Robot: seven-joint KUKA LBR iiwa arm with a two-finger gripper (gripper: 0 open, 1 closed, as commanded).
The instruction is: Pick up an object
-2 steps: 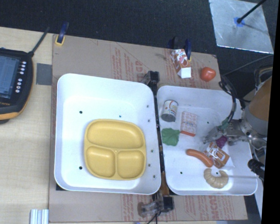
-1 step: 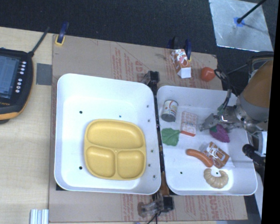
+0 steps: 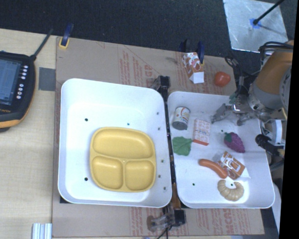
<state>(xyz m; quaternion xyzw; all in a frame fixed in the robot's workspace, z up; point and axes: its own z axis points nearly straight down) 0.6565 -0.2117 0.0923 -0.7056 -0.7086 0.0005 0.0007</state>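
Tool (image 3: 233, 116) open, empty, above right bin (image 3: 266, 203)

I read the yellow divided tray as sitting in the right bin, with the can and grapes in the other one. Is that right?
Not quite: the camera view shows the yellow divided tray in the left bin. The can and the grapes lie in the right bin, so they are indeed in the other one.

Bright, even overhead light; soft, slightly blurry picture.
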